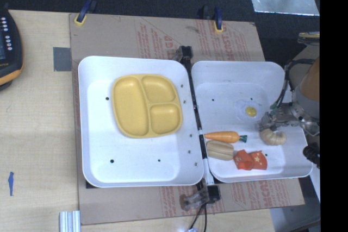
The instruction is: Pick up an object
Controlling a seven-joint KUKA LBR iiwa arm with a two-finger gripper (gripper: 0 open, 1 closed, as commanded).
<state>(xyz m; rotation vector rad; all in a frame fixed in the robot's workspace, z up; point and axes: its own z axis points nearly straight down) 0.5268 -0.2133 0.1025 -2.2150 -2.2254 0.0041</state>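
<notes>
In the right bin (228, 76), near its six-o'clock rim, a red toy (251, 161), a tan bun (219, 150) and a carrot (222, 137) are clustered. At three o'clock a beige piece (272, 137) lies just below the gripper (276, 119), whose state cannot be told. Bare floor is left towards twelve o'clock. A yellow divided plate (147, 105) is seen in the left bin (98, 165).

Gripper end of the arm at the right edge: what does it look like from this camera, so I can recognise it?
The gripper is a small grey metal assembly. Thin dark cables loop up from it toward the arm. Behind them sits the arm's rounded body, showing brownish-orange at the picture's edge.
</notes>
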